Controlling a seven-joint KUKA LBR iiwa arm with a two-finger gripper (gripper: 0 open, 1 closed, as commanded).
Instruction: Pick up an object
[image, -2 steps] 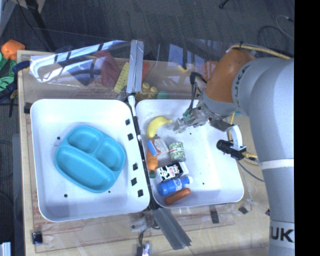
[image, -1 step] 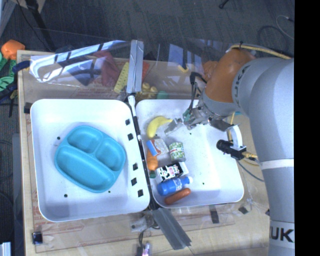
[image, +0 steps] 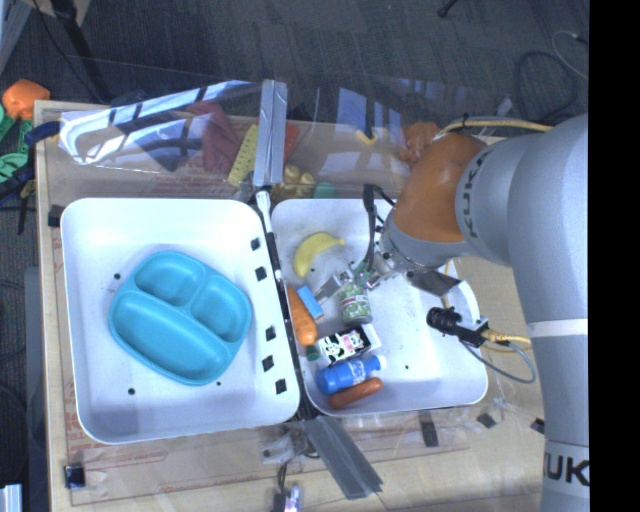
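Claw (image: 352, 283) sits low in the right bin (image: 455, 385), reaching in from the right under the orange wrist band. Finger state cannot be told: the tips are lost against the clutter at this slant.

Items relative to the claw:
- Jar (image: 353, 301), small with a greenish pattern, directly at the tips; whether touching or gripped cannot be told
- Banana (image: 315, 249), just up and left, lying free on the bin floor
- Blue block (image: 309, 302), small, just left, beside the divider
- Carrot (image: 302, 322), orange, lower left, along the bin's left wall
- Cow-print box (image: 348, 345), black and white, just below the jar
- Blue bottle (image: 348, 374), below that box, lying on its side
- Sausage (image: 354, 393), reddish brown, lowest in the row, touching or nearly touching the bottle
- Cable plug (image: 446, 320), black, to the lower right, hanging off the arm over the bin

Left bin (image: 90, 400), well to the left of the claw, bears a blue tray (image: 180, 316) with three compartments, lying flat and apart from the walls.

Nothing is seen lifted clear of the bin floor
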